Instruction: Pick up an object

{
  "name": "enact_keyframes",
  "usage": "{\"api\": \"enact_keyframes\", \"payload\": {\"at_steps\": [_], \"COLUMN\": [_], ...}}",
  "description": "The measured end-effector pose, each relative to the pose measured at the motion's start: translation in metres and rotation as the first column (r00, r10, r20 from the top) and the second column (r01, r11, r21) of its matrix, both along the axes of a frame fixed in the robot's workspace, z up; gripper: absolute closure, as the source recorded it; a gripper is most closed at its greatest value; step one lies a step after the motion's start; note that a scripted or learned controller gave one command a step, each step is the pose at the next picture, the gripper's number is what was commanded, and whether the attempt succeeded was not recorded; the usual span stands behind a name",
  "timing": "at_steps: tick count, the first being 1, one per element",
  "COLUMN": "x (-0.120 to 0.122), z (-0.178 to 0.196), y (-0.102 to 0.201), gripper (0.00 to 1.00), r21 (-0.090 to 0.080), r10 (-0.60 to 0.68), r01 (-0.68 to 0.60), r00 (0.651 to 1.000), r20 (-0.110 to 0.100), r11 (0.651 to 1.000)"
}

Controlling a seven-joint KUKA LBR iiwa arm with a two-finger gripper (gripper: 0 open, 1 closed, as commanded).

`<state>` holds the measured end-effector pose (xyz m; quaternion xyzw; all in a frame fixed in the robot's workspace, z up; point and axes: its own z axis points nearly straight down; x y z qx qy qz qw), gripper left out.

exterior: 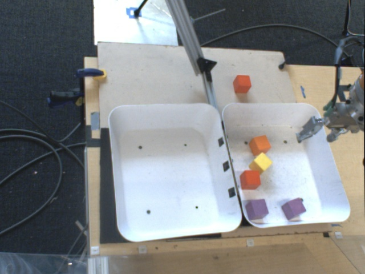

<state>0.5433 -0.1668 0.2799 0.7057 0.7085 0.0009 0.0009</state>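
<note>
Five cubes lay in right bin (336, 178); gripper (312, 129) hovered at its rim, fingers' state indiscernible; approach step, next descend onto orange cube (260, 144).

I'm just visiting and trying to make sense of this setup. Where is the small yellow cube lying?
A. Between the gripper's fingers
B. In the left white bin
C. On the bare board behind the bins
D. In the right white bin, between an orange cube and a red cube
D: the small yellow cube lies in the right white bin, just below the orange cube and just above the red cube.
</note>
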Motion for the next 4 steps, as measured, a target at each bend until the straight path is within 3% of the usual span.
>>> {"api": "enact_keyframes", "payload": {"at_steps": [1, 2, 3, 4], "x": [0.052, 0.091, 0.075, 0.094], "z": [-0.112, -0.168, -0.188, -0.189], "y": [0.025, 0.031, 0.064, 0.082], "gripper": [0.0, 0.0, 0.0, 0.0], "r21": [0.001, -0.003, 0.001, 0.0], "r10": [0.004, 0.0, 0.005, 0.004], "r01": [-0.004, 0.0, -0.005, -0.004], "r00": [1.0, 1.0, 1.0, 1.0], "r20": [-0.006, 0.019, 0.003, 0.002], "r11": [1.0, 1.0, 1.0, 1.0]}}
